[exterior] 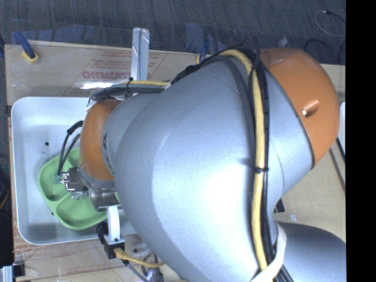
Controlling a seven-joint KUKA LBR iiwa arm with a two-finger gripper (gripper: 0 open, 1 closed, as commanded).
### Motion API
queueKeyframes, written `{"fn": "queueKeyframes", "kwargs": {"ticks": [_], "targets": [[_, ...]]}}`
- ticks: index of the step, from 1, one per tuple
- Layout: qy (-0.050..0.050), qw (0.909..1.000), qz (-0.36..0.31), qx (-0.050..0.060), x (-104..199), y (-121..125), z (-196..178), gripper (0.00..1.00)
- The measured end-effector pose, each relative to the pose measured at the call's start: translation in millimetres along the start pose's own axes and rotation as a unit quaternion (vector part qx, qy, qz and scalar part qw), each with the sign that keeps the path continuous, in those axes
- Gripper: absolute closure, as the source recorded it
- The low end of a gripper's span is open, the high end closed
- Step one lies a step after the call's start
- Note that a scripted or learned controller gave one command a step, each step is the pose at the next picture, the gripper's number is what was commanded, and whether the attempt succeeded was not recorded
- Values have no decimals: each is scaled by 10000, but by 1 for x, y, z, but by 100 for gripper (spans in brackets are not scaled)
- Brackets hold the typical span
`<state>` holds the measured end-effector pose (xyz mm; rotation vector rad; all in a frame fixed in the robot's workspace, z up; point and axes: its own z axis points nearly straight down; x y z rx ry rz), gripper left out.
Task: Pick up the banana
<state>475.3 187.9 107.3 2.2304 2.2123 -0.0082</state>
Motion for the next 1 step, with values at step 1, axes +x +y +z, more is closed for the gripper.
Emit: {"fn": "queueKeyframes", "kwargs": {"ticks": [1], "targets": [[16,9993,362,9,31,5,-55,100]]}}
